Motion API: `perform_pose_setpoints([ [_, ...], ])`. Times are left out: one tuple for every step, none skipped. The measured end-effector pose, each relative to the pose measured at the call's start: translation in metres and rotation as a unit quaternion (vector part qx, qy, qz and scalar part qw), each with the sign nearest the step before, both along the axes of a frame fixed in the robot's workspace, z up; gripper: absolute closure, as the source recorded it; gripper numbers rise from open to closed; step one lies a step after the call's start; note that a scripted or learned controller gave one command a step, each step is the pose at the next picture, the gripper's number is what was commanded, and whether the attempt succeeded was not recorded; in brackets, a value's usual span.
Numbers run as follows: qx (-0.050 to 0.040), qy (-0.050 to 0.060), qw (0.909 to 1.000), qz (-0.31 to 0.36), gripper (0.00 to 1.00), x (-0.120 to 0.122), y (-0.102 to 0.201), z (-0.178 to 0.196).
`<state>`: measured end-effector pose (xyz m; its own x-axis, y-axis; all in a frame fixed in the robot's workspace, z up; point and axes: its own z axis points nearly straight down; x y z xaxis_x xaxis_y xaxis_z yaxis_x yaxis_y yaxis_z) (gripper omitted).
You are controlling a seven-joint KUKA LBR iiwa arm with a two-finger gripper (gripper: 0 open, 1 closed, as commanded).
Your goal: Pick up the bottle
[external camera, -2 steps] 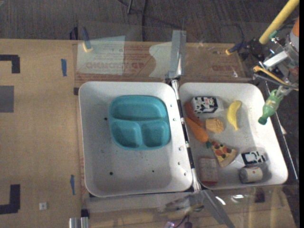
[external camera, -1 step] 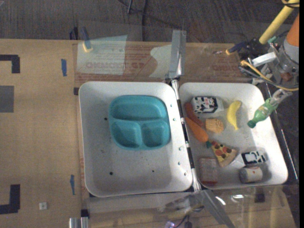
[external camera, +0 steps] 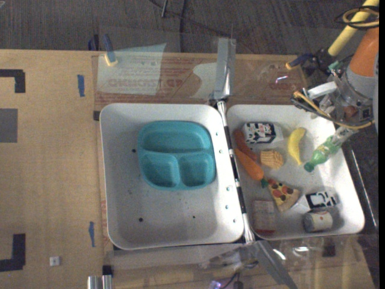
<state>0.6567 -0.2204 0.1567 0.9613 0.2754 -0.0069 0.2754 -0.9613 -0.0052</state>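
Note:
A green bottle [external camera: 320, 153] with a green cap hangs tilted over the right side of the right bin [external camera: 355, 212], cap end down-left and base end up-right. My gripper [external camera: 343, 135] comes down from the arm at the upper right and is shut on the bottle's upper end. The bottle's lower end sits just right of the banana [external camera: 296, 144]. I cannot tell how far the cap end is from the bin floor.
The right bin also holds a cow-print carton [external camera: 260, 133], a carrot [external camera: 249, 163], a cracker [external camera: 272, 158], a pizza slice [external camera: 284, 192], a small black-and-white box [external camera: 320, 199] and a can [external camera: 317, 220]. A teal divided tray [external camera: 176, 154] lies in the left bin [external camera: 120, 209].

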Motion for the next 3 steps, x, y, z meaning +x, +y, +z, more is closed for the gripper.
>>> perform_pose_setpoints([
  [0.0091,-0.003,0.9834,0.181,0.0,-0.003,0.017,-0.065],
  [0.0054,-0.011,0.9914,0.13,0.0,-0.045,0.016,-0.065],
  [-0.0014,-0.002,0.9994,-0.035,0.0,-0.014,0.016,0.046],
])
